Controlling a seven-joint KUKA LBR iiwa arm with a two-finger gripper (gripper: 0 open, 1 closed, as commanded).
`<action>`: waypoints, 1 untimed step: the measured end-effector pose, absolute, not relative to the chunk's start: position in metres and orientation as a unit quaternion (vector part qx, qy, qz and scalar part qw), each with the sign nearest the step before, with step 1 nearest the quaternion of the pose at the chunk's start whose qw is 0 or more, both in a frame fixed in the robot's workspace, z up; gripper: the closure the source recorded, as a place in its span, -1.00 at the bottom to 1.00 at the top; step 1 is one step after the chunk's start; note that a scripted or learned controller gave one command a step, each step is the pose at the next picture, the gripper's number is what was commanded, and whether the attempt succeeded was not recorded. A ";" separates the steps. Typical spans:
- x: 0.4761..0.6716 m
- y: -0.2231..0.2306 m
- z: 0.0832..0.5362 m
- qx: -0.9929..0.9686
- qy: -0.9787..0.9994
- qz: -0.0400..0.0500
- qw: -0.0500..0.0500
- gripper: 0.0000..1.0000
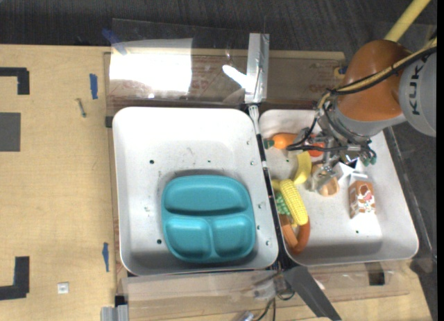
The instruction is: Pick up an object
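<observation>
The gripper (331,167) is seen low in the right bin (395,236), under the arm (371,80) with its orange band, among cables and metal parts. Whether it is open or closed cannot be told, and nothing can be made out in its hold.

The objects are gathered along the left side of the right bin. Just below the gripper, touching or nearly so, a small round tan and grey piece (327,186) is seen. To the gripper's left a bent yellow piece, banana-like (303,167), lies close by; above that, an orange toy (283,141) rests near the bin's upper left corner. Below and left of the gripper a yellow corn cob (294,202) with a knobbly surface lies lengthwise, with something green (282,205) pressed against the bin wall beside it. Beneath the corn an orange-brown curved item (297,236) is seen. To the gripper's lower right, apart from the rest, a brown and white speckled object (362,198) lies alone.

Bare white floor is left below and to the right of the gripper, toward the bin's lower right corner. The cluster is crowded against the wall shared with the left bin (139,139). Well to the gripper's left, a teal divided tray (208,217) sits in the left bin's lower half. A wooden counter (48,174) lies beyond.
</observation>
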State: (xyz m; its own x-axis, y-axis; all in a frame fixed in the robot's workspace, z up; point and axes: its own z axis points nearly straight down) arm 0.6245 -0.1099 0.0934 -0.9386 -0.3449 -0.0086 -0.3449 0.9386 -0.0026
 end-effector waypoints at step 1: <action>0.609 -0.092 0.090 -0.172 0.985 -0.001 0.006 -1.00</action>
State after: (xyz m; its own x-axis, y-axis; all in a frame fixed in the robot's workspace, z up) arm 0.6095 -0.0922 0.0896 -0.9406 -0.3394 -0.0111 -0.3394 0.9406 -0.0038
